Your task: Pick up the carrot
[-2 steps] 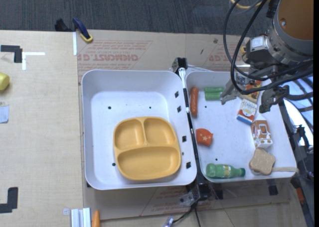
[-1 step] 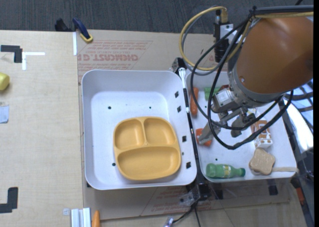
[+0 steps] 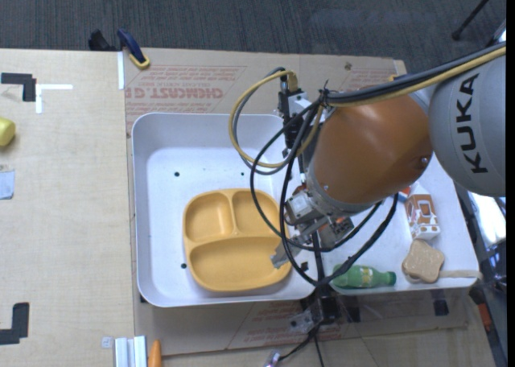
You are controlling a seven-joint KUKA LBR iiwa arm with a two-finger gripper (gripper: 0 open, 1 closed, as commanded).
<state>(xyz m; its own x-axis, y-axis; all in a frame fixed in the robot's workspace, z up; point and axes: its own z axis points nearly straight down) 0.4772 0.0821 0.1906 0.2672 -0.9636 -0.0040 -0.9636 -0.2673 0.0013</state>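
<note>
The hand (image 3: 283,254) sits low at the right rim of the yellow divided plate (image 3: 229,245), mid-frame; I cannot tell whether it is wide or narrow. I cannot tell where the carrot is; it may be hidden under the arm (image 3: 370,148). Closing here risks catching the plate instead.

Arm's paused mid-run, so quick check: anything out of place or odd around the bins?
A yellow object lies outside the bins at the bench's left edge. The green bottle lies on its side in the right bin. Nothing spilled.
</note>
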